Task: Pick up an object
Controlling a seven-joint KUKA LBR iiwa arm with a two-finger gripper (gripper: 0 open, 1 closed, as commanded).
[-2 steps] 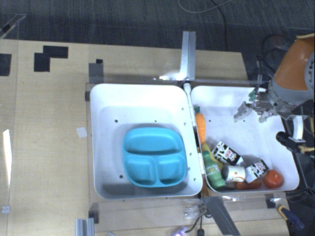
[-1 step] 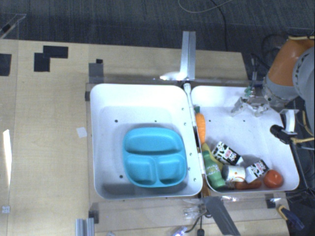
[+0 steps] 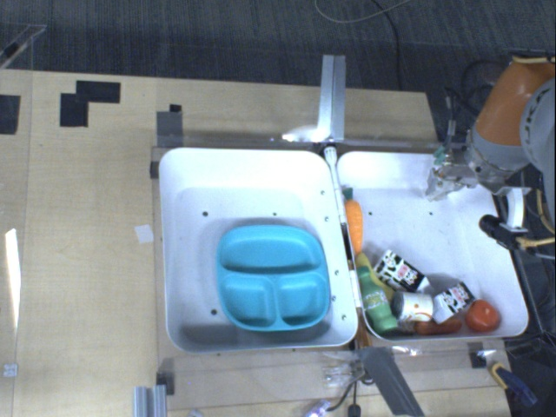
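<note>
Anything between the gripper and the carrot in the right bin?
No: in the camera view, only bare white bin floor separates the gripper from the carrot.

Colours you are looking at across the two white bins (image 3: 261, 168)

You are seeing a light blue divided tray (image 3: 274, 276) in the left bin; in the right, an orange carrot (image 3: 353, 222), a green bottle (image 3: 374, 302), two black-and-white patterned cartons (image 3: 401, 272), possibly cow-print, and a red tomato (image 3: 482, 316). The arm (image 3: 512, 115) is showing grey with orange.
</note>
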